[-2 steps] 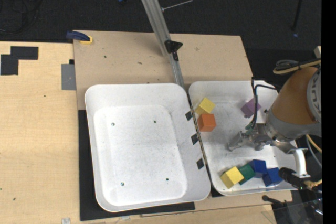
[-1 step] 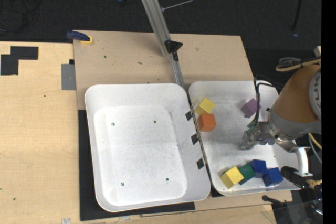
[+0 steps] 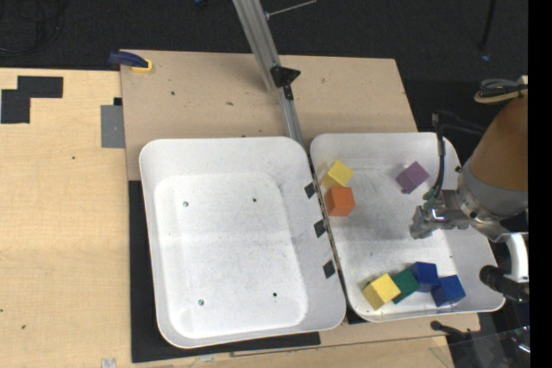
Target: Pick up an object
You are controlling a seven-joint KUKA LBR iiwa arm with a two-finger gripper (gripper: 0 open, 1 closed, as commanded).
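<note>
The gripper (image 3: 424, 224) hangs at the right of the frame over a bare patch of the right bin (image 3: 371, 146); whether it is open or closed cannot be told, and nothing is seen in its hold. Candidates lie apart — purple block (image 3: 412, 177) just above it, blue blocks (image 3: 435, 282) below. Recommended: take the purple block, which stands alone, and centre over it before descending.

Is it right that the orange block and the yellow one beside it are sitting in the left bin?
Not quite. The camera view shows the orange block and the yellow block touching it in the right bin, near the wall it shares with the left bin.
</note>
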